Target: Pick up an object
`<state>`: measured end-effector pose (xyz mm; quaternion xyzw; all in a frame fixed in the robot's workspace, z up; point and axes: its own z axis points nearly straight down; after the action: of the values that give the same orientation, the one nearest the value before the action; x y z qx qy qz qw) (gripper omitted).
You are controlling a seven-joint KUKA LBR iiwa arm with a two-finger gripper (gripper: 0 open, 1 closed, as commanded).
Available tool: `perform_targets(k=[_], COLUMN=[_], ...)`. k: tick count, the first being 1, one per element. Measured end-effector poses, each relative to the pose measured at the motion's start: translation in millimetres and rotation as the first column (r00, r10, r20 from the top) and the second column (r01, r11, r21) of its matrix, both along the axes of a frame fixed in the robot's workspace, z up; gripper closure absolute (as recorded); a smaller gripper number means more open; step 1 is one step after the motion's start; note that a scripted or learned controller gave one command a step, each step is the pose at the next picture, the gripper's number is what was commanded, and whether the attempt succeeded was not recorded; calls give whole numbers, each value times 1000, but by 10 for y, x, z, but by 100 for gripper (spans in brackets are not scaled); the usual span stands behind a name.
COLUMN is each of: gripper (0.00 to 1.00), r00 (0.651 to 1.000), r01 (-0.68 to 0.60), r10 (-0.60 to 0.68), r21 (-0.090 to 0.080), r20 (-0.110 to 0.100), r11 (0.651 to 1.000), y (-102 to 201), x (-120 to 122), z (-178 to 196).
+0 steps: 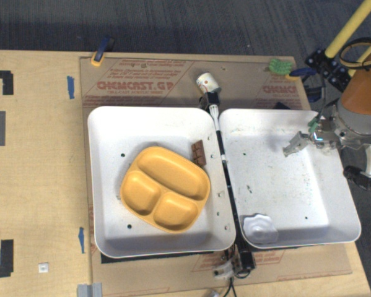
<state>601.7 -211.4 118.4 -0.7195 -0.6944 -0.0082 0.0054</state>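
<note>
While nothing's been grabbed yet, here's how it sits. Nearest the camera, at about 6 o'clock in the right bin [334,224], there's a small clear plastic cup thing [260,228] tucked against the front-left corner. Left bin [104,184] holds a big yellow divided tray [165,188], its long axis running roughly 10 to 4 o'clock, with a little brown block [199,153] just off its 1 o'clock edge, near the wall between the bins.

Farther back, the gripper [295,146] hangs over the far-right part of the right bin. It looks empty, but I honestly can't tell whether it's spread or closed at this angle.

What matters for the next move, I'd guess: the clear cup is the closest candidate, lying toward 7 o'clock from the gripper and well apart from it. The yellow tray is out at about 8 o'clock, across the divider, so a longer reach. Either way it has to travel before dropping.
</note>
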Motion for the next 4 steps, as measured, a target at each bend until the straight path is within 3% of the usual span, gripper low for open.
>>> perform_targets(k=[1,2,3,4], gripper=[0,0,0,0], r00=[979,982,955,853], r01=[203,189,295,522], r10=[-203,-189,-295,-522], r21=[-13,-15,-12,-18], r20=[17,27,20,-7], r11=[979,982,955,853], y=[40,28,122,311], x=[-498,-273,310,-432], z=[-164,-166,-191,-336])
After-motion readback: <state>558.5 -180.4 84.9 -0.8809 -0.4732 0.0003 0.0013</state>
